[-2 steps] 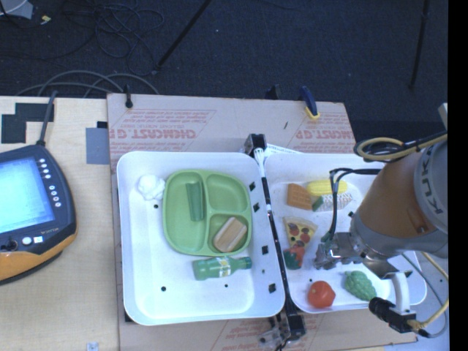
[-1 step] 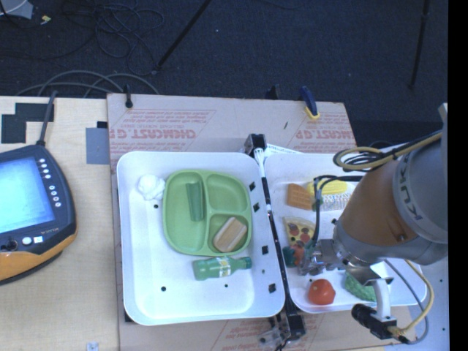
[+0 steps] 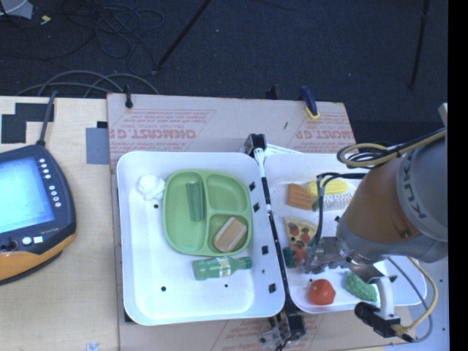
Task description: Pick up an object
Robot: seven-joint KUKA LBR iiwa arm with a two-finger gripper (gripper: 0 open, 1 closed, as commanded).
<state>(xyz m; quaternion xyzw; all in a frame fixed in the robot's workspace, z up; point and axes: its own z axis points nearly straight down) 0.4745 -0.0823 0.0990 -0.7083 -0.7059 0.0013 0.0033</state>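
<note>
White plastic forms both bins: the left bin [image 3: 139, 284] carries a green divided plate [image 3: 175, 229] at its centre, the right bin [image 3: 292, 168] lies under the arm. On the plate, a green cucumber stick [image 3: 194, 199] lies in the compartment at about 10 o'clock, and a slice of toast [image 3: 229, 234] rests in the one at 4 o'clock. A green bottle [image 3: 221, 267] lies on its side just beside the plate's rim at 6 o'clock, and a small white ball-like item [image 3: 151, 187] sits near the rim at 10 o'clock.

In the right bin, an orange block [image 3: 299, 196] and a yellow corn cob [image 3: 331, 188] lie toward 12 o'clock, a pizza slice [image 3: 299, 232] near the middle, a red tomato [image 3: 320, 292] at 6 o'clock and a green leafy piece [image 3: 360, 287] just beside it at 3 o'clock.

The gripper [image 3: 316, 258] hangs low over the bin's middle, just above the tomato; how far its pincer is spread, or whether anything sits in it, I cannot tell. A handheld pendant [image 3: 29, 203] with a lit screen lies at the bench's 9 o'clock side.
</note>
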